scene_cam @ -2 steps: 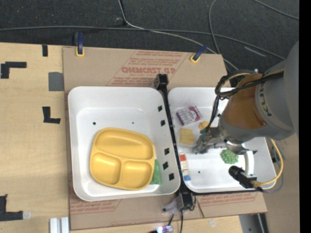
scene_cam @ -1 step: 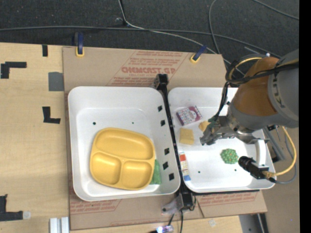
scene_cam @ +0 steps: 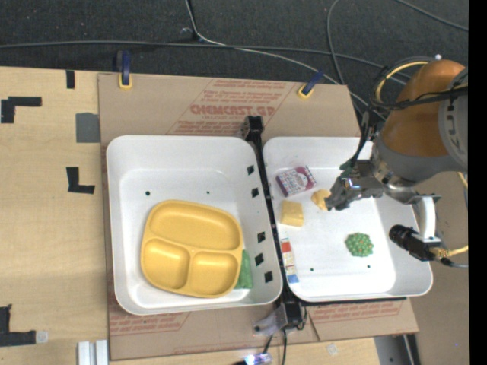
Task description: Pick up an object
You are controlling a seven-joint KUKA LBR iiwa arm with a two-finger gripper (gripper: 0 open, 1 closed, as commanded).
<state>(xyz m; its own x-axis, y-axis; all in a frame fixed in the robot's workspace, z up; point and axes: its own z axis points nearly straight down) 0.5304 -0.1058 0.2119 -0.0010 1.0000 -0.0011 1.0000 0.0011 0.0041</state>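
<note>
Pincer (scene_cam: 337, 197) is low over the right bin (scene_cam: 396, 284), fingers closed on a small yellow piece (scene_cam: 320, 198) at its tip. Just left of it: a pale yellow block (scene_cam: 293, 214) and a purple packet (scene_cam: 295, 179). A green knobbly ball (scene_cam: 359, 243) lies nearer the bin's front, apart from the pincer. A red-and-white tube (scene_cam: 288, 258) lies along the left wall. Left bin (scene_cam: 122, 204) holds a yellow divided tray (scene_cam: 191, 247) with a green item (scene_cam: 245, 271) at its right edge. Both bins sit on cardboard on the table (scene_cam: 46, 226).
</note>
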